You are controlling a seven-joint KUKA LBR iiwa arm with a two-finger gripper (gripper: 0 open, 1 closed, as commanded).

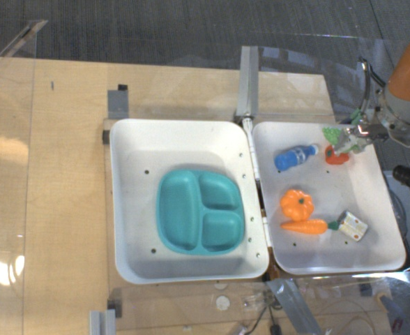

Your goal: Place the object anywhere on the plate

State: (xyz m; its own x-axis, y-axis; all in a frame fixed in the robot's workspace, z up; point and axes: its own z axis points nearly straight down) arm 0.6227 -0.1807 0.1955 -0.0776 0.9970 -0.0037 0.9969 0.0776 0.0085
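Observation:
A teal plate (199, 211) with three compartments lies in the middle of the left bin (132, 187). Nothing rests on it. In the right bin (376, 194) lie a blue bottle (295, 156), an orange pumpkin (296, 204), a carrot (304, 226), a small white box (353, 226) and a red toy with a green top (337, 155). My gripper (349, 138) hangs at the bin's far right corner, right over the red toy and partly covering its green top. Whether it touches the toy cannot be made out.
A metal divider post (247, 82) stands between the bins at the back. The bins' inner walls meet at a ridge (255, 187) between the plate and the toys. The arm's orange band (408, 72) sits at the right edge.

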